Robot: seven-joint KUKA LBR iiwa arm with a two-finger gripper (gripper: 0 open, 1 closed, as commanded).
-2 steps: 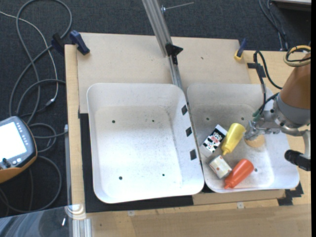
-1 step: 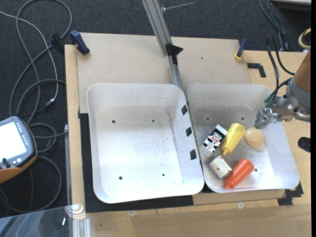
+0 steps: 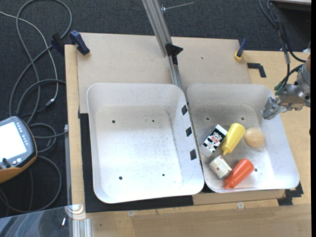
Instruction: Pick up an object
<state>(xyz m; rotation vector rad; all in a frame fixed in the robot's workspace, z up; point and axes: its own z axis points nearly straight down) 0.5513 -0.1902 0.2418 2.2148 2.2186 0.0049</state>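
- Dark carpet lies around a tan bench (image 3: 128,63), which carries two shallow white bins side by side: the left bin (image 3: 98,132) and the right bin (image 3: 276,172).
- As I count them, the right bin holds five things, one of each, clustered toward its near side: a yellow bottle (image 3: 233,137), a tan ball (image 3: 255,138), an orange-red carrot-shaped toy (image 3: 239,174), a small white block (image 3: 220,166) and a black-and-white printed card (image 3: 214,138).
- I hang as the gripper (image 3: 270,108) over the far right part of the right bin, near its rim and well apart from the cluster. Whether my jaws are spread or pressed together I cannot tell from this angle.
- For a pick, I judge the yellow bottle the best choice: it looks light, stiff and smooth, so perhaps a little slippery. I would take it across its narrow middle.
- The bottle touches the card and lies just beside the ball, so a clean closing needs care.
- The ball may roll away, and the card lies too flat to pinch.
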